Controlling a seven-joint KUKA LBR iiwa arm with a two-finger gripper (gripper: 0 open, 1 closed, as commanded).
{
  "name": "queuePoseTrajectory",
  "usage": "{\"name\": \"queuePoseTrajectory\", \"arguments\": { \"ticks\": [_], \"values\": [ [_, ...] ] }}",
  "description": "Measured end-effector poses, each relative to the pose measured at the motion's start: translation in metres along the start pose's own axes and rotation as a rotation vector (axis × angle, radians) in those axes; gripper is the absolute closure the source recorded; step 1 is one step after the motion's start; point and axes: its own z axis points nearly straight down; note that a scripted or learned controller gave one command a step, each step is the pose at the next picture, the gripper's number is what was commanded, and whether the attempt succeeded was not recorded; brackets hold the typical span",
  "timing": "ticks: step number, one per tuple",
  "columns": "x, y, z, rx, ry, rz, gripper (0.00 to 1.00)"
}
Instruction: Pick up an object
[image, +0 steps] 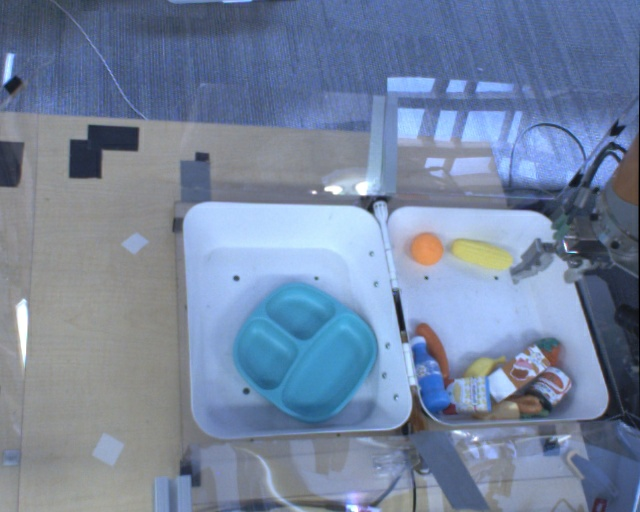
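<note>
Corn cob (480, 254), a yellow toy, lay in the right bin (570, 330) near its far wall, long axis running roughly nine to three o'clock. The gripper (530, 260) hovered just beside its three o'clock end, holding nothing; how far its jaws stood apart could not be told. An orange ball (427, 248) sat at the cob's nine o'clock.

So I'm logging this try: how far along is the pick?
Done: the gripper has reached over the right bin, beside the corn. In hand: nothing shows between its fingers. Left: the whole grasp and lift. The corn and orange ball lie on the bin floor, other items sit piled at its near edge, and the blue plate rests in the left bin.
</note>
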Motion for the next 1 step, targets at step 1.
{"name": "queuePoseTrajectory", "arguments": {
  "ticks": [1],
  "values": [
    [-0.0239,-0.0647,0.1340,-0.003,-0.002,-0.147,0.00]
  ]
}}
